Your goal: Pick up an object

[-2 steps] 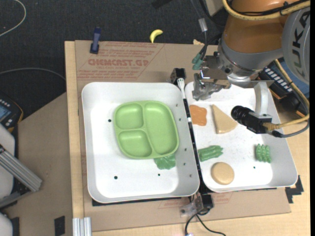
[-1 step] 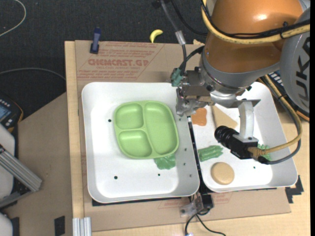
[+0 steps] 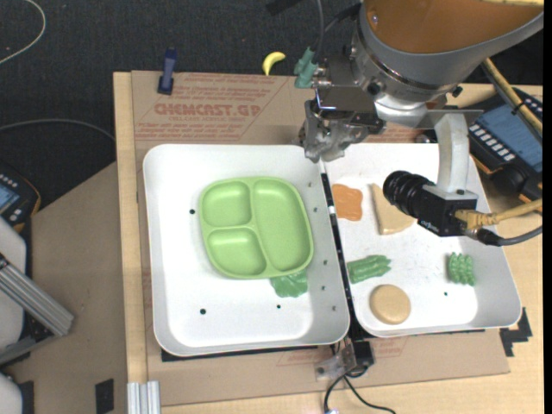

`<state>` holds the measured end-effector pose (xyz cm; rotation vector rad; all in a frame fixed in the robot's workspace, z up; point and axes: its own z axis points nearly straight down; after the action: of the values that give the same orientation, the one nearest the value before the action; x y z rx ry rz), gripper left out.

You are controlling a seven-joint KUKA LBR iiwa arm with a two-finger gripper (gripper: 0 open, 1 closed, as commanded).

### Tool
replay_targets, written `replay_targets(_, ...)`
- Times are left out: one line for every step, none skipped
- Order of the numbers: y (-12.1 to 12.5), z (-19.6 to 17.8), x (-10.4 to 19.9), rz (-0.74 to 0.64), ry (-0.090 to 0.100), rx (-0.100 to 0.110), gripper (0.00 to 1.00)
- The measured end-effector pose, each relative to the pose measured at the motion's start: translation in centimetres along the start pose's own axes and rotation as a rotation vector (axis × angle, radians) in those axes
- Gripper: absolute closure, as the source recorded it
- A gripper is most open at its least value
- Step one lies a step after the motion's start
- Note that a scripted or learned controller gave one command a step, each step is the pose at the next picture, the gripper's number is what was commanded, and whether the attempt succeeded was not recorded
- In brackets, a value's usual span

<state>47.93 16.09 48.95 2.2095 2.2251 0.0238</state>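
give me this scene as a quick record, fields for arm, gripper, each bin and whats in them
arm: reaches in from the right, wrist above the bins' far edge
gripper: hangs at the far end of the seam between bins, nothing seen held
left bin: green divided plate, green piece at its near edge
right bin: orange piece, tan slice, round tan piece, two green pieces

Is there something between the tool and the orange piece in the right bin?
Nothing visible stands between them. The tool hangs over the far end of the divide between the bins, and the orange piece lies just in front of it on the right bin floor, uncovered.
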Motion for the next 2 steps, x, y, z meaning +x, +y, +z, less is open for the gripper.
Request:
replay_targets(-0.2, 7.7, -3.7, 0.012, -0.01, 0.023, 1.0)
replay_targets(0.0, 6.2, -3.5, 0.007, -0.007, 0.011, 1.0)
